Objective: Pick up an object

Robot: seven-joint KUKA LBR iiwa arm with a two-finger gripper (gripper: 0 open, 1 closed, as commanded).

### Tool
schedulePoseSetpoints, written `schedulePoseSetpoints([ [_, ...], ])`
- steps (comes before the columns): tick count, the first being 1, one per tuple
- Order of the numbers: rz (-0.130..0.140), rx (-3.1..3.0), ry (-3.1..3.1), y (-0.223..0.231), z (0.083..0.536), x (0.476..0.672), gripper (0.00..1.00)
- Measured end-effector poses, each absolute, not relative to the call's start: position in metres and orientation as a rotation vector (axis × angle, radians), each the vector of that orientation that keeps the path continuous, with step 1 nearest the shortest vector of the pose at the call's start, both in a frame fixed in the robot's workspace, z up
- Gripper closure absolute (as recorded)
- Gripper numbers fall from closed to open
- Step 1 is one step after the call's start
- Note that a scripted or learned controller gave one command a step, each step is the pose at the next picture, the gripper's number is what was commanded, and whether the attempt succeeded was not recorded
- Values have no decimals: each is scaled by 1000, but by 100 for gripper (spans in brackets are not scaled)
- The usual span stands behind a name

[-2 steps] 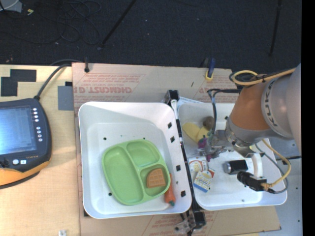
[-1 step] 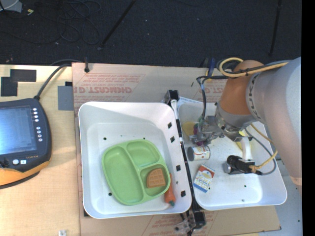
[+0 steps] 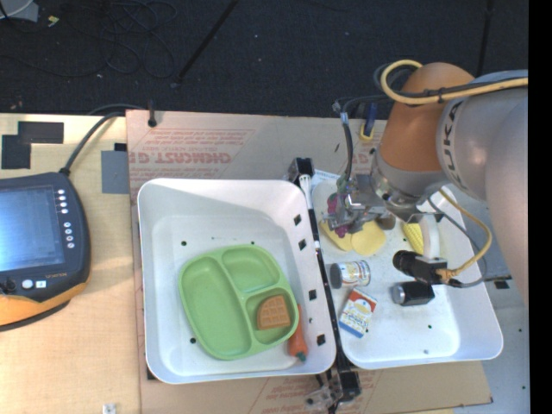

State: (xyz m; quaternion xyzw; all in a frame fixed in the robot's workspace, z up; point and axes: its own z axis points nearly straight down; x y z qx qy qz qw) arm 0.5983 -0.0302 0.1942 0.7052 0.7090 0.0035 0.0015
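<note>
Gripper low in right shallow white bin, over pale yellow flat disc and small purple item; whether apart or clamped cannot be told. Pick judged incomplete: nothing seen lifted. Small white can and red-blue carton lie near, apart from gripper. Purple item partly hidden, identity unclear.

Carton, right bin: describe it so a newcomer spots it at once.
Start at the white bin on the view's right. By its left wall, just below the small can, lies the carton. It is the only box there, white with blue and red print.
</note>
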Motion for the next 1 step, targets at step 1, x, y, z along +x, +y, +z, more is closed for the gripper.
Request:
schedulePoseSetpoints([
  [1, 0, 2217, 2225, -41, 187, 637, 100],
])
